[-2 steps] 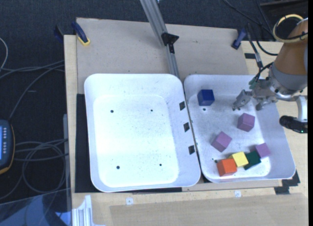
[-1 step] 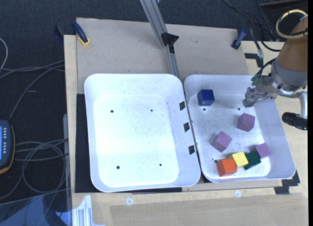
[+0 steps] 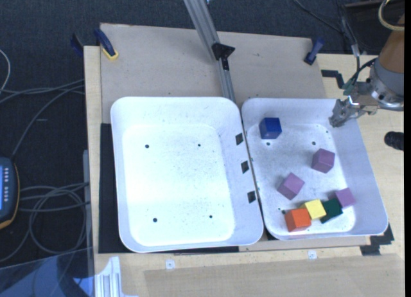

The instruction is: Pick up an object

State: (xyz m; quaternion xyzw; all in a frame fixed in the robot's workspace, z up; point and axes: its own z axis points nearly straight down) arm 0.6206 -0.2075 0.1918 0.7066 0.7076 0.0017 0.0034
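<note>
We're approaching: our claw point(image 3: 339, 117), grip state unclear, must descend onto the small purple cube point(image 3: 323, 159) nearby.

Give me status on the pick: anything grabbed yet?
Done: nothing lifted; the blue cube, purple blocks and the orange, yellow and green blocks all sit in the right bin. In hand: the gripper hangs at that bin's upper right rim. Left: descend, grasp, lift.

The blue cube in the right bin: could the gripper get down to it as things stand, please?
Probably yes: the blue cube stands alone, apart from the other blocks, and bare bin floor separates it from the gripper.
</note>
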